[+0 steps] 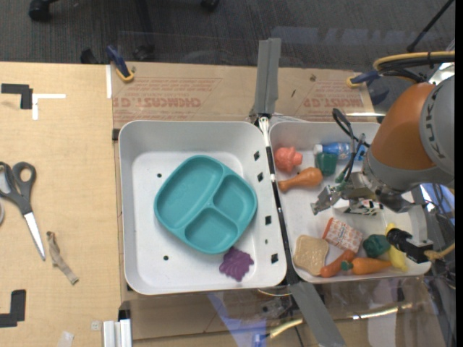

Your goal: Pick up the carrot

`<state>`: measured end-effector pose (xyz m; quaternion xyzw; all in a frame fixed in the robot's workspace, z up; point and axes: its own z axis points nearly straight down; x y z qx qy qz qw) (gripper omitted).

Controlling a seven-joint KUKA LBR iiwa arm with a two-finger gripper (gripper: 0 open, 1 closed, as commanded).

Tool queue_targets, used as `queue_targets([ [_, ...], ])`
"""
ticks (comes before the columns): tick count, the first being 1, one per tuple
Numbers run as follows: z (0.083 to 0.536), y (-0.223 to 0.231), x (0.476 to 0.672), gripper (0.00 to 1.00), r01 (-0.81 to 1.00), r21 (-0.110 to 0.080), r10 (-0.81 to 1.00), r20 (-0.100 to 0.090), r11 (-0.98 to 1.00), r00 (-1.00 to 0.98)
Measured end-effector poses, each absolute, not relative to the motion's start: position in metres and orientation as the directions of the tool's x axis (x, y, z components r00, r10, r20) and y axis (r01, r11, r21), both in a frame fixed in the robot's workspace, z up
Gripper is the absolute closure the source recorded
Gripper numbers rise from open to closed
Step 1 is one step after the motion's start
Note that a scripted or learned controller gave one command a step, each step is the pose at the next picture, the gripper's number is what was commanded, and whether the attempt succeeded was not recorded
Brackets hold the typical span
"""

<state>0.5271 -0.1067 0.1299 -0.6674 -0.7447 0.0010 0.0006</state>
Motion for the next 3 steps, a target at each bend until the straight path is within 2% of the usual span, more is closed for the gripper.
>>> queue_targets([
  [1,0.105,-0.096,0.583,0.0,0.993,-0.002,0.993,-0.001,0.119,-0.119],
  [2,0.092,-0.097,0.618,0.0,0.998,-0.001,0.998,-0.002,0.065,-0.065],
  [3,0.1,-0.097,0.617,1.0,0.998,-0.005,0.998,-0.003,0.069,-0.069],
])
